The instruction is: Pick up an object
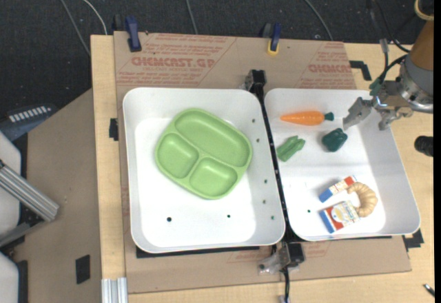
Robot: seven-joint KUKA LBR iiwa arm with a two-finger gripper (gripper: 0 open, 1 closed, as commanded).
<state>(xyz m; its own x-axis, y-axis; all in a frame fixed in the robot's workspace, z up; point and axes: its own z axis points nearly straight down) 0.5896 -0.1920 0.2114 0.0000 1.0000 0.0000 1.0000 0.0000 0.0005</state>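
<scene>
The right bin (386,157) holds an orange carrot (302,117) at its back, a light green piece (290,148) near its left wall, and a dark green piece (334,140) in the middle. A red, white and blue carton (339,206) and a tan croissant (365,198) lie near the front. My gripper (370,114) hangs over the back right part of this bin, open, with its fingers spread and nothing between them. It is right of the carrot and up-right of the dark green piece.
The left bin (138,178) holds a light green divided plate (203,152). A black clamp (256,80) sits between the bins at the back, another clamp (284,257) at the front. Blue clips (132,33) hold the cardboard base.
</scene>
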